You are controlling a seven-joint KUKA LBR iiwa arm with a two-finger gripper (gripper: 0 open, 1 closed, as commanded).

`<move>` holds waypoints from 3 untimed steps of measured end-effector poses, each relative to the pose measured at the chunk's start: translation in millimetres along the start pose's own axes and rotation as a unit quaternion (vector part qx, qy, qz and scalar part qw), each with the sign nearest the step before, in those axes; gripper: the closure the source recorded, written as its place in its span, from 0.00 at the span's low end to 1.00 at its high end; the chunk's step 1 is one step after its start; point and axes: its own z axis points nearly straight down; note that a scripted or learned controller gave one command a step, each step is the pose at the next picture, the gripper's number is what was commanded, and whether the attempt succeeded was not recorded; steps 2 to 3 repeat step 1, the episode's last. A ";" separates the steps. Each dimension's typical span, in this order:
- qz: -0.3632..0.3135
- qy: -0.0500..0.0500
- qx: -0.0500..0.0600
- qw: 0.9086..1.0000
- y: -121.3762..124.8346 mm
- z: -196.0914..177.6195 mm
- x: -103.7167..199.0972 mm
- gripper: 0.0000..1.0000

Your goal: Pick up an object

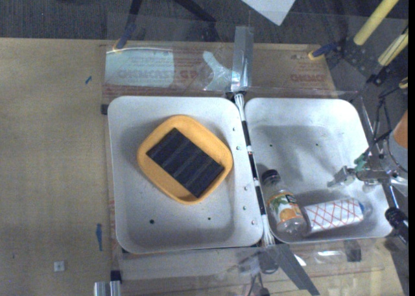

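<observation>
Bottle (286,210) hugs the right bin's (305,119) near-left corner; hand (355,174) state perhaps unreadable.

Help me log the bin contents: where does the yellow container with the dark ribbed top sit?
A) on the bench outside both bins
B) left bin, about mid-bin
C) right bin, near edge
B: the yellow container lies about mid-way in the left bin.

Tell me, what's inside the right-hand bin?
A small bottle with a black cap and a red-checked tube lie side by side along the right-hand bin's near wall. Whatever lies beneath them is covered.
</observation>
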 end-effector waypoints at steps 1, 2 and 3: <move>-0.045 0.000 -0.003 0.999 20.2 69.7 55.9 0.00; -0.045 0.000 -0.003 0.999 20.2 69.7 55.9 0.00; -0.045 0.000 -0.003 0.999 20.2 69.7 55.9 0.00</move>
